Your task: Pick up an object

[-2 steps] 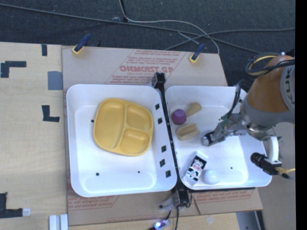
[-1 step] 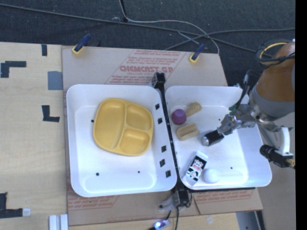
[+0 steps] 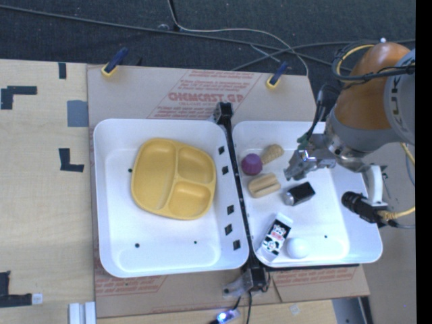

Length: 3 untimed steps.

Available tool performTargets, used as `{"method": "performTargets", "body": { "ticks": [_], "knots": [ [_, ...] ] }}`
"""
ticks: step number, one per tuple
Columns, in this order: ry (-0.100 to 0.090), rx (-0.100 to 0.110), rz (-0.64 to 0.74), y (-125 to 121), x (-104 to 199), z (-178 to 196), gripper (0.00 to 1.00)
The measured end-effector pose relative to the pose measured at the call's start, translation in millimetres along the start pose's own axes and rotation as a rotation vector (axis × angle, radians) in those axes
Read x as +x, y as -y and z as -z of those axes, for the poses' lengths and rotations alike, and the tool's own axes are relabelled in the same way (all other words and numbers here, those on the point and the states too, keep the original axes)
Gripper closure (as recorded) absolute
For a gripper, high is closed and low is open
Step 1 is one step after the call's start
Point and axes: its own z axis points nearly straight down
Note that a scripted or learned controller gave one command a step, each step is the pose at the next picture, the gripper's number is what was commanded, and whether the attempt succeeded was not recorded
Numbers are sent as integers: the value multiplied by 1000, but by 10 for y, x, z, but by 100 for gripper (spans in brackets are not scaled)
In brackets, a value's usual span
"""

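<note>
Camera view looks down on a pale wood-grain counter (image 3: 40, 201) marked with dark tape pieces, with dark grey carpet (image 3: 88, 19) beyond its far edge and loose black cables trailing across it. A brown cardboard sheet (image 3: 196, 93) printed with red lettering lies on the counter, held at its far edge by two blue-and-yellow clamps (image 3: 115, 61), and it carries the two white bins.

The gripper (image 3: 297, 169) hangs low over the right bin (image 3: 351, 245); whether it is spread or pressed together cannot be told from this angle, and nothing shows pinched in it. Just below it, close to its tip, lies a small black block (image 3: 299, 194). To its left sit a tan bread roll (image 3: 264, 185), a purple ball (image 3: 252, 163) and a small beige piece (image 3: 273, 154). Further toward the near edge of that bin lie a black-and-white carton (image 3: 275, 236) and a white ball (image 3: 298, 247), touching or nearly so.

Well to the gripper's left, beyond the black divider (image 3: 233, 181), the left bin (image 3: 121, 248) holds a yellow divided plate (image 3: 173, 178).
</note>
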Motion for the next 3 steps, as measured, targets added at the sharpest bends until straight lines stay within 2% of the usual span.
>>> {"method": "performTargets", "body": {
  "ticks": [1,3],
  "knots": [
    [0,1,0,-161,553,93,100],
    [2,2,-1,-453,1571,-139,100]
  ]
}}
